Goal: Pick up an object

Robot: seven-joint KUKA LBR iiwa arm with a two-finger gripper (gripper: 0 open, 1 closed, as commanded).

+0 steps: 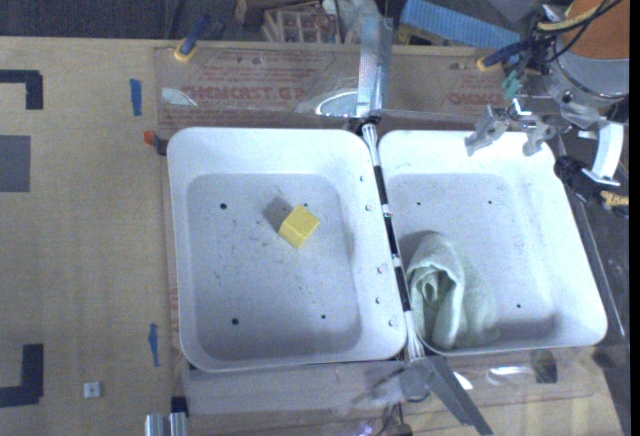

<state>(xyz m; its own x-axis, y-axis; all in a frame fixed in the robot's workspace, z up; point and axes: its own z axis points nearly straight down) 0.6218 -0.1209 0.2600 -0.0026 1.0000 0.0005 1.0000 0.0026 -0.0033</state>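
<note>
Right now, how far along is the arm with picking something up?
Nothing looks picked yet. The yellow block lies on the floor of the left bin, and the pale crumpled cloth sits in the right bin against the divider. The gripper is over the right bin's far rim, fingers spread with nothing between them. Reaching down, closing and lifting all remain.

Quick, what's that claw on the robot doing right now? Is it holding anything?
Gripper: open, holding nothing, above the far edge of the right bin, apart from the crumpled cloth.
</note>
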